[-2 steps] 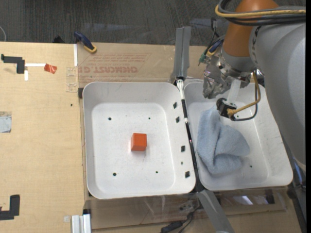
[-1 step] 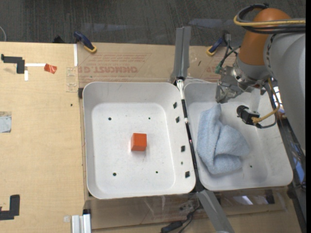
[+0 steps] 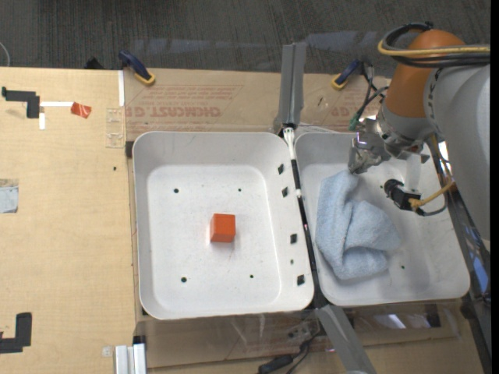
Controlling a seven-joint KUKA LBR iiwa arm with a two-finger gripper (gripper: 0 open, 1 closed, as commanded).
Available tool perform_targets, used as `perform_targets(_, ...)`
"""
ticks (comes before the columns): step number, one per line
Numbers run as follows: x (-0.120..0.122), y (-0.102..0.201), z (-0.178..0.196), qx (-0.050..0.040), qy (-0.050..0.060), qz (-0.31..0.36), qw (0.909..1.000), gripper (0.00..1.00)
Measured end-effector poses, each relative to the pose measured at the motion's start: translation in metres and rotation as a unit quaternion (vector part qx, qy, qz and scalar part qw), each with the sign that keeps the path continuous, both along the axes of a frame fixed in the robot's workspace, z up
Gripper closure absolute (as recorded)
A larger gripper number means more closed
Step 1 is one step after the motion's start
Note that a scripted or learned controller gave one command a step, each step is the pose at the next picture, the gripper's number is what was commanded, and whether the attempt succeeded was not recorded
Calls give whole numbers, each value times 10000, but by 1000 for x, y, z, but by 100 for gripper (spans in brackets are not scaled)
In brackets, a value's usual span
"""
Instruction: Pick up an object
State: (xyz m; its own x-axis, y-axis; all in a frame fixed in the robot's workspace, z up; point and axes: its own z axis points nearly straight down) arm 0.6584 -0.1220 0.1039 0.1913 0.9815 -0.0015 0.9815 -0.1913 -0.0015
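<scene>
A small orange-red block (image 3: 223, 228) lies near the middle of the left bin (image 3: 156, 209). A crumpled light blue cloth (image 3: 355, 228) fills the left half of the right bin (image 3: 437, 279). My gripper (image 3: 361, 162) hangs low over the right bin's far part, right at the upper corner of the cloth. The grey arm with its orange band (image 3: 417, 72) comes in from the upper right. From this angle I cannot make out whether the gripper touches the cloth or has hold of it.
A raised divider (image 3: 296, 201) with black clips separates the two bins. A black cable (image 3: 409, 197) loops beside the wrist over the right bin. Cardboard (image 3: 203, 104) lies behind the bins, and a wooden bench top (image 3: 62, 209) extends to the left.
</scene>
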Motion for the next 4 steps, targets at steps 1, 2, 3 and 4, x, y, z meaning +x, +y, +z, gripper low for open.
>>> perform_targets(1, 0, 0, 0, 0, -3, 2, 10000, 0)
perform_targets(2, -35, -47, -12, 2, -3, 735, 9973, 0)
perform_targets(3, -34, -48, -2, -1, -11, 717, 9974, 100)
perform_targets(4, 1, -12, 57, -3, -11, -439, 9990, 100)
